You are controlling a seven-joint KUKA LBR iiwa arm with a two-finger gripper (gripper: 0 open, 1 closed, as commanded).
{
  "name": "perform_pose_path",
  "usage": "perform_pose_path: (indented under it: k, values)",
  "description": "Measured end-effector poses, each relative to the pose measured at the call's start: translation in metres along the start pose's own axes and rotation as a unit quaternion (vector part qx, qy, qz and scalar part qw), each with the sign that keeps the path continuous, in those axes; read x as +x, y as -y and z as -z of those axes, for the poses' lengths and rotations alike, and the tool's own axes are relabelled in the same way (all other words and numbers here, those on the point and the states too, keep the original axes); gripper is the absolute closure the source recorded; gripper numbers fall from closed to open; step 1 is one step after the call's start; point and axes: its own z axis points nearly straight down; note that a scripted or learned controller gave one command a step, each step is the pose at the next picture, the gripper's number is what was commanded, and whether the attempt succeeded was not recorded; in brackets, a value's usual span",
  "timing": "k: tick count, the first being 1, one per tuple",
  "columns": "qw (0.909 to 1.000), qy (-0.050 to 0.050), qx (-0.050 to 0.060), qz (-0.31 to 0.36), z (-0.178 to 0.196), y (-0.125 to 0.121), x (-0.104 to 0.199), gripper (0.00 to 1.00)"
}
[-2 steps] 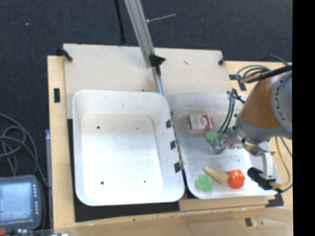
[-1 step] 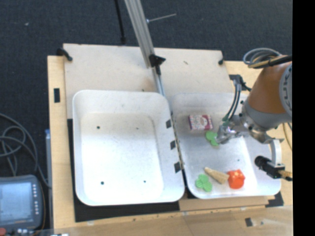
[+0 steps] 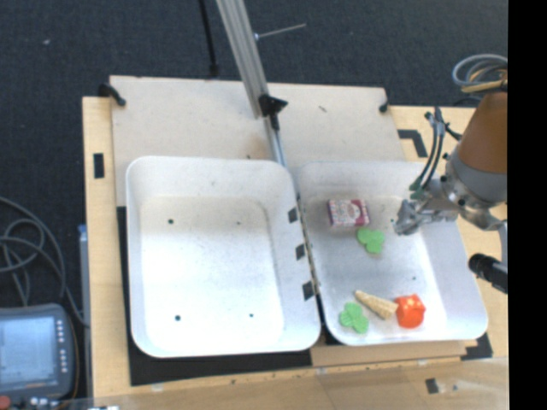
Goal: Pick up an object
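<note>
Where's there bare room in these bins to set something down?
The left bin offers open floor throughout. In the right bin, a patch lies between the pink box and the cone; the front corner is crowded.

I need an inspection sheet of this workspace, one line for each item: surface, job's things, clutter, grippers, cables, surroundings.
Surface: wooden bench bearing the left bin and the right bin side by side.
Job's things: all in the right bin: pink box, upper green piece, lower green piece, beige cone, red piece touching the cone's end.
Clutter: nothing seen.
Grippers: gripper low over the right bin, beside the upper green piece; nothing seen held.
Cables: dark cables on the floor at left; cable loops at upper right.
Surroundings: dark floor, metal pole, screen device at lower left.
</note>
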Motion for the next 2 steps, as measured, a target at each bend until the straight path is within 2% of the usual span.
perform_pose_path:
  k: [1,2]
  values:
    - [1.0,-0.001,0.003,0.002,0.003,-0.001,-0.001,1.0]
    - [1.0,-0.001,0.004,0.001,-0.004,0.006,0.046,1.0]
